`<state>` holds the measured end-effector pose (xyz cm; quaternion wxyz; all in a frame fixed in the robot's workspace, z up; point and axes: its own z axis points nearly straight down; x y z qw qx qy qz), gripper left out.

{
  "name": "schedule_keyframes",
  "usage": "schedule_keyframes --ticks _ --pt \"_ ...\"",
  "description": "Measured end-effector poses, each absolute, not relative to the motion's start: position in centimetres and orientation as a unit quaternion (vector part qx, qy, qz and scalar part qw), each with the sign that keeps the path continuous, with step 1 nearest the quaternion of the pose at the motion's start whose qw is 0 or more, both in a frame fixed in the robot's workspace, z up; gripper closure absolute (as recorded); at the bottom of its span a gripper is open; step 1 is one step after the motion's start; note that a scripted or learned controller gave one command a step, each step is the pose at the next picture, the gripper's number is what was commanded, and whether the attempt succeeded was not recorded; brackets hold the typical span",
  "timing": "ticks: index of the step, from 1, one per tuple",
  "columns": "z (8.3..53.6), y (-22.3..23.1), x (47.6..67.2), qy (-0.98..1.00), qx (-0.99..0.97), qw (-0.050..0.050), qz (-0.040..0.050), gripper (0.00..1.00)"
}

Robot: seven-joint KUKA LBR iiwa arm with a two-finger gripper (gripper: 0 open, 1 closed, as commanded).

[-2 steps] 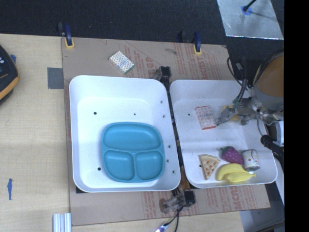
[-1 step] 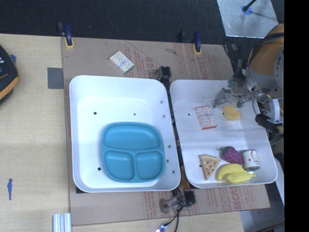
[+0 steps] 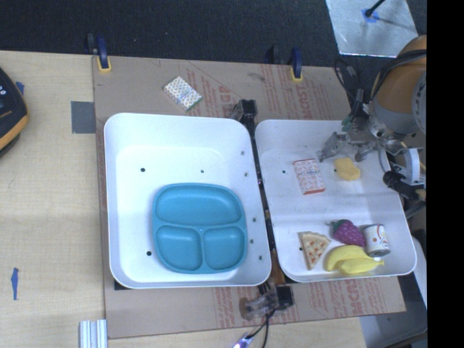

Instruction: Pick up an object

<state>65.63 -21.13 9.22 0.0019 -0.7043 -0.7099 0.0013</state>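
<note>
Six small items lie in the right bin [image 3: 406, 216], where the claw [image 3: 349, 145] hangs with its fingers spread apart, gripping nothing. One pale yellow lump [image 3: 347, 169] sits just below the claw, close to its tips but not between them. One red-and-white packet [image 3: 309, 176] lies just beside that, lower left of the claw. Well apart, toward the bin's near edge, are one pizza slice [image 3: 313, 249], one bunch of purple grapes [image 3: 349, 232], one banana [image 3: 352, 260] and one small can [image 3: 375, 241]. Far left of the claw, one blue divided tray [image 3: 199, 227] rests in the left bin [image 3: 130, 140].
</note>
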Motion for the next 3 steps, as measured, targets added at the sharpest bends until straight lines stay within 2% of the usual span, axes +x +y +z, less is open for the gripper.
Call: schedule_keyframes --ticks 1,2,3 --pt "9.2 -21.1 65.6 -0.710 -0.704 0.002 0.0013 0.00" --pt "9.2 -21.1 64.5 -0.708 -0.706 0.001 0.0013 0.00" --pt "9.2 -21.2 65.7 -0.709 -0.705 0.000 0.0005 0.00"
